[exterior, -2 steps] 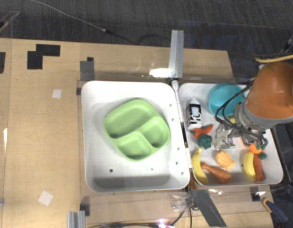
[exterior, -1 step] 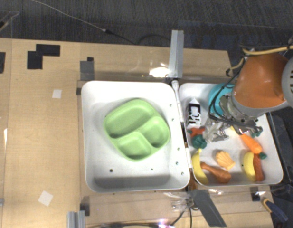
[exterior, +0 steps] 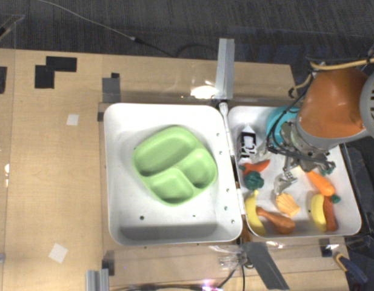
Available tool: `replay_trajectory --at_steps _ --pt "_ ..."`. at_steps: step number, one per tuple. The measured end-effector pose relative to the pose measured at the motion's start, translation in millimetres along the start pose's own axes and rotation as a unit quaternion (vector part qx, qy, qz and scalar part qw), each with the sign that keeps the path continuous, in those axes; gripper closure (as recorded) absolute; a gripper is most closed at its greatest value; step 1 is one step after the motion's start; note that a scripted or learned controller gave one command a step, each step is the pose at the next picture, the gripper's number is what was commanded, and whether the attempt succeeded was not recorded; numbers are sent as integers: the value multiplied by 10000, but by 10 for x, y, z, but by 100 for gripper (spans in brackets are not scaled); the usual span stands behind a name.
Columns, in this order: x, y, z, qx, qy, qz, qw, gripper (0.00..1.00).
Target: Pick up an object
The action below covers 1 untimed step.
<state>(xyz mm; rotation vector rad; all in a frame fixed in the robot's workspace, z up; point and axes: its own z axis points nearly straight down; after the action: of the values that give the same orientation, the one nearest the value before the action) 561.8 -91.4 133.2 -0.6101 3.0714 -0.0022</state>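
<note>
The claw hangs low inside the right bin, its metal fingers pointing down just above a small pale orange ridged piece that lies on the bin floor. How far the fingers stand apart cannot be told from this slant, and nothing is seen clamped between them. Around that piece lie the other toy foods: a brown sausage-like item just below it, touching a yellow banana at the bin's left wall; a dark green round toy with a red chilli above it; an orange carrot to the right of the claw; and a second yellow piece beside a red-brown one near the right wall. A black-and-white object sits toward the bin's upper left, and something teal shows partly behind the arm, whose orange band fills the bin's upper right. The left bin holds a light green divided plate, tilted, near its middle. Both bins rest on the wooden desk
</note>
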Motion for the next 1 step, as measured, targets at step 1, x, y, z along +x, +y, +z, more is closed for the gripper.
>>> replay_trajectory --at_steps 1 --pt "562 128 414 28 -45 -490 9988 0"
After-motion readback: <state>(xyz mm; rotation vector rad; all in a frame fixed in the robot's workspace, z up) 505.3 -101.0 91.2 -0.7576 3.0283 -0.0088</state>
